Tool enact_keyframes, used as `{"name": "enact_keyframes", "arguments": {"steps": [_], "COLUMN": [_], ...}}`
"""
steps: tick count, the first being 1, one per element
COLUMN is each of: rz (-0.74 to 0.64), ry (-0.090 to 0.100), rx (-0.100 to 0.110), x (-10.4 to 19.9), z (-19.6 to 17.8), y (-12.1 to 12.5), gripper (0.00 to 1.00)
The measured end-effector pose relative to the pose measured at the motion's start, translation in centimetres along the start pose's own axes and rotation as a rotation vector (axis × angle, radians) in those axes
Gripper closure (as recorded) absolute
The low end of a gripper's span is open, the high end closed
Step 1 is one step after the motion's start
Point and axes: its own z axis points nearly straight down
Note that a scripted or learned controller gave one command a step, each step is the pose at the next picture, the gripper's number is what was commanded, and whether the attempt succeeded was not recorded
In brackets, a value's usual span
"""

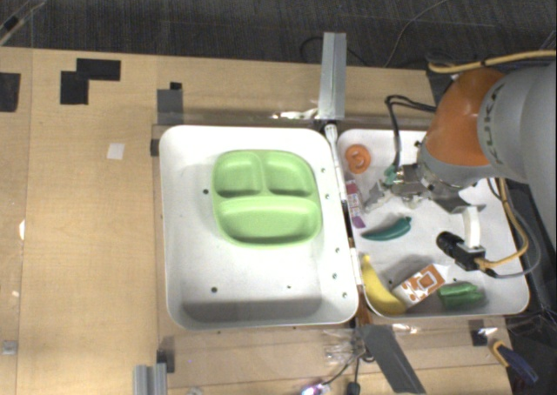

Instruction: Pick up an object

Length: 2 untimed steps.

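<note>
Inside left bin (187,237): green tray (264,196); right bin (505,297): banana (379,286), teal pepper (389,229).

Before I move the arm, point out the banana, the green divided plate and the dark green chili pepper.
banana (379,287): camera view, middle of its yellow body.
green divided plate (264,196): camera view, ridge between its compartments.
dark green chili pepper (389,229): camera view, middle of its curved body.

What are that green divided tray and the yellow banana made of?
The green divided tray looks like moulded plastic: one even colour, rounded edges, a soft sheen. The yellow banana is probably a plastic toy, going by its smooth, uniform skin, though from this view real fruit can't be ruled out.
</note>
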Motion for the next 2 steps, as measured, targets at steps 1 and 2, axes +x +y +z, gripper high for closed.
{"name": "enact_keyframes", "arguments": {"steps": [1, 2], "rz": [-0.158, -0.022], "ry": [0.002, 0.002], "rx": [0.003, 0.001], "x": [-1.4, -1.9], "z": [0.3, 0.1], "y": [5.8, 0.5], "gripper": [0.0, 0.0]}}
